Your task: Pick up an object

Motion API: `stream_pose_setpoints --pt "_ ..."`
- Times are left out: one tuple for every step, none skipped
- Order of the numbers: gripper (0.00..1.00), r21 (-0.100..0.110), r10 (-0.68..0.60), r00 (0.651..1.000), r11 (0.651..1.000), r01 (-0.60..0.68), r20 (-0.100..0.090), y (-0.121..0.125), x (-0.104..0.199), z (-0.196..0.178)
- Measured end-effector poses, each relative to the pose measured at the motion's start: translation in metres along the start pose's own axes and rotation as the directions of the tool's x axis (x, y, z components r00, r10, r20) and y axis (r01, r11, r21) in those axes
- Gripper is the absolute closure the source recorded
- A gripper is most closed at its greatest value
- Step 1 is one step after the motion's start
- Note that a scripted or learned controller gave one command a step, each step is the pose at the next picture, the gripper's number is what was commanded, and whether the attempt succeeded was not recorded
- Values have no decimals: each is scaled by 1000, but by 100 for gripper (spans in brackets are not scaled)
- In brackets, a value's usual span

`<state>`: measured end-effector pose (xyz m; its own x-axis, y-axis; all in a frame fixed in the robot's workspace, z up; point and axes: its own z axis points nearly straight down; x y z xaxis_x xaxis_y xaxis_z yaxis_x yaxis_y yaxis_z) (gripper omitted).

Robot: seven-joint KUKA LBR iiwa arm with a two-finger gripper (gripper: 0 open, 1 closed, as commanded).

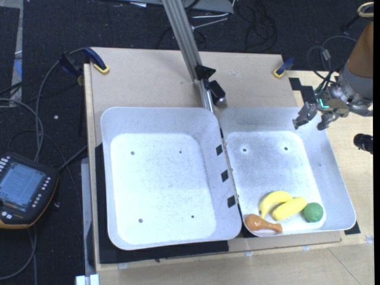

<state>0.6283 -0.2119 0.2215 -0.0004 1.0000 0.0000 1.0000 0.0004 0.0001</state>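
In the right bin's near corner the banana [281,205] looks light, smooth, best pinched mid-length; far off, the gripper [313,117] fingers hang spread, empty.

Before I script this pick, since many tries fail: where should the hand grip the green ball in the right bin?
Grip the green ball across its middle, coming straight down. It is round, so any width serves, but the bin wall sits close on its near side and a banana touches its left, so set the fingers clear of both.
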Motion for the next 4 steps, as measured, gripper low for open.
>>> stream_pose_setpoints --pt "0 0 0 1000 1000 0 0 0 0 0" --pt "0 4 0 1000 1000 0 -1 3 6 44" --pt "0 5 0 1000 1000 0 -1 1 8 108" --pt "0 2 0 1000 1000 0 0 1 8 127"
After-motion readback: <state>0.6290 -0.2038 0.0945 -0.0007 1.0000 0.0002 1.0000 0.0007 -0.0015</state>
